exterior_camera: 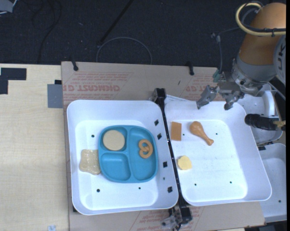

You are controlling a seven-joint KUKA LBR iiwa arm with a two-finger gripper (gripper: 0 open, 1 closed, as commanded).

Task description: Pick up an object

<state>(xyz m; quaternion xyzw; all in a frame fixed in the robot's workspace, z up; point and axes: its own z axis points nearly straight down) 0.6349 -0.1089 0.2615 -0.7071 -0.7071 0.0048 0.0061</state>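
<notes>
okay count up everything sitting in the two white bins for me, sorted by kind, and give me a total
Blue divided plate: 1
Round flat cracker, on the plate: 1
Pretzel, on the plate: 1
Pale bread slice, beside the plate: 1
Orange-brown block: 1
Drumstick: 1
Yellow round piece: 1
Total: 7

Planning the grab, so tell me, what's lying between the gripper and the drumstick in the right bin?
Nothing. In the camera view, only the bare white floor and back wall of the right bin separate the gripper from the drumstick.
</notes>
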